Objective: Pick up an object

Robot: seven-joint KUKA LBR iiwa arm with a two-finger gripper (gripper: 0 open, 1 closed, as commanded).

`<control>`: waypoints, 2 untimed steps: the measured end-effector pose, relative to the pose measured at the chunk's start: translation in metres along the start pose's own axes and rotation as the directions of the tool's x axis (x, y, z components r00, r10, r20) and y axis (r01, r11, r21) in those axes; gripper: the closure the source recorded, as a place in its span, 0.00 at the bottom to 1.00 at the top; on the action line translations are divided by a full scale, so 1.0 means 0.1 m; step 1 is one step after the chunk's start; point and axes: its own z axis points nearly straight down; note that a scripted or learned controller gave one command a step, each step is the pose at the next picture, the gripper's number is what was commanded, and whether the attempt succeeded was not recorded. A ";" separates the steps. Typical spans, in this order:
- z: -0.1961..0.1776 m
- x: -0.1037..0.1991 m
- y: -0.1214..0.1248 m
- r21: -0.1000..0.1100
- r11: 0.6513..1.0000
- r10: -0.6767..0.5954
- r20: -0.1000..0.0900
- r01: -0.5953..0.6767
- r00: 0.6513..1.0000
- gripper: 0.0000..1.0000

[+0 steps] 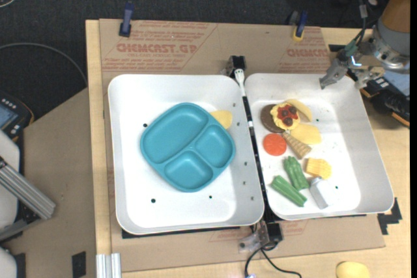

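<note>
A yellow piece (pixel 222 118) hides partly behind the blue divided plate (pixel 187 146) in the left bin (pixel 130 205). Toy foods (pixel 293 146), red, yellow and green, cluster in the right bin (pixel 371 179). The gripper (pixel 333 75) hovers over its far corner; its grip is unclear.

The arm (pixel 395 23) shows a tan-orange band above a pale grey wrist ring. Below it, near the right bin (pixel 371 140), the gripper (pixel 333 75) is dull grey metal, with thin dark cables.

Yellow piece (pixel 221 118) half hidden under blue tray (pixel 187 146), arm (pixel 396 36) cut off at right edge, hand (pixel 333 75) fingers blurred
</note>
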 end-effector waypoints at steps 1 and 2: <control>-2.28 0.21 -0.73 -0.020 1.000 -0.001 0.006 0.002 1.000 0.00; -2.27 0.21 -0.71 -0.007 1.000 -0.002 0.005 0.002 1.000 1.00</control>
